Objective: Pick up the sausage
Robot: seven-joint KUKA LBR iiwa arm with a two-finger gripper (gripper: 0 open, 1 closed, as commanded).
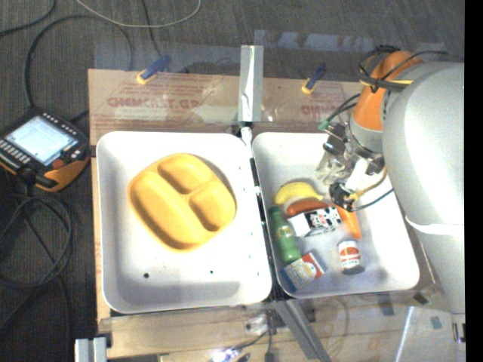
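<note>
The sausage (303, 205) is a reddish-brown piece lying in the right bin (392, 266), just below a yellow banana (293, 192) and above a small white carton (323, 219). My gripper (337, 178) hangs over the right bin's upper middle, a little right of and above the sausage. Its tip is dark and cluttered with cables, so the state of the tip cannot be made out. Nothing is seen held.
The left bin (113, 270) holds a yellow divided plate (183, 200). Also in the right bin: a green bottle (284, 234), an orange carrot-like piece (350, 222), a small red-labelled can (349, 256) and a colourful packet (303, 270). A pendant (41, 148) lies off the bench at left.
</note>
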